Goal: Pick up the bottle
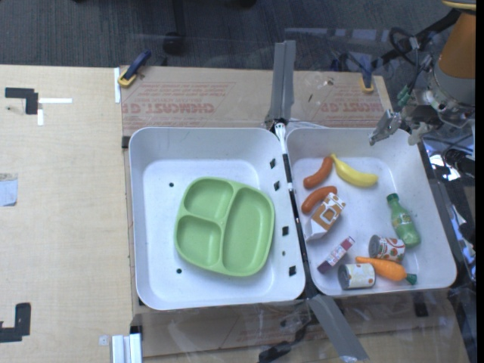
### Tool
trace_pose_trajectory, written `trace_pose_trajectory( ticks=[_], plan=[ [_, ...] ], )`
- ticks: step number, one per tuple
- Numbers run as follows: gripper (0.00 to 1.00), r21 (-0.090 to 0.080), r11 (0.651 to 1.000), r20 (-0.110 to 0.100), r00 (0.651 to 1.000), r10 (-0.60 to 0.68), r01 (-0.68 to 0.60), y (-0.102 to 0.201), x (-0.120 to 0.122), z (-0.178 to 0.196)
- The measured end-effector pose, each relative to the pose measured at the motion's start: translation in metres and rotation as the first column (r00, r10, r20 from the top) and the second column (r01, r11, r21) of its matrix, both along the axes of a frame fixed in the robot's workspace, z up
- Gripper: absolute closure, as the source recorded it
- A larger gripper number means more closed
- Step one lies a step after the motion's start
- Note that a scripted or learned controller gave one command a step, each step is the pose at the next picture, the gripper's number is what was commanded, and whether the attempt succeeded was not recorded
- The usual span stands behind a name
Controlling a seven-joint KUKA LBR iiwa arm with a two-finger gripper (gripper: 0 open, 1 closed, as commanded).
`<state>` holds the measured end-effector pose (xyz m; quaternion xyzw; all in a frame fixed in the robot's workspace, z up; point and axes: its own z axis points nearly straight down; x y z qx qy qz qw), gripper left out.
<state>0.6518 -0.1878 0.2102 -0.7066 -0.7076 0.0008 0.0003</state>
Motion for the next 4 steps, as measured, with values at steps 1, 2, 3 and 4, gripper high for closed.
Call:
trace_pose_trajectory(
  ticks=[1,2,3,4],
  plan=[
    [0.00,0.000,0.995,0.000,0.995,0.096,-0.096,-0.035,-0.047,-0.052],
    [0.00,-0.002,0.938,0.004,0.938,0.345,-0.345,-0.018,-0.028,-0.030],
    [0.00,0.001,0.939,0.003,0.939,0.343,-0.343,-0.033,-0.097,-0.118],
    [1.00,-0.001,0.941,0.005,0.941,0.340,-0.340,-0.034,-0.096,-0.108]
  ],
)
